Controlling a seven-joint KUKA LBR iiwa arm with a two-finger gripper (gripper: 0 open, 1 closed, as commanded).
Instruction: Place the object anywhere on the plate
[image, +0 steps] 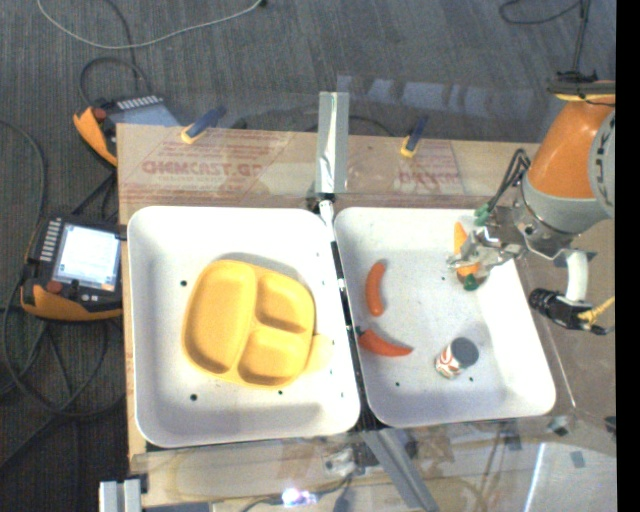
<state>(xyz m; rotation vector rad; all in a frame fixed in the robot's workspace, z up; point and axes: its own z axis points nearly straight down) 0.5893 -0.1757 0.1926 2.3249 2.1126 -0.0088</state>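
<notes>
Where grey carpet (250, 60) surrounds the bench (250, 170) — two bins, end effector (474, 262) state unclear.

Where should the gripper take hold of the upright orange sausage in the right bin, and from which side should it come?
Grip the orange sausage at its middle, coming straight from above. It lies flat and long, running up and down the view, so the fingers should probably close across its narrow width. Bare right bin floor lies on both sides; the second sausage lies below it, apart.
</notes>
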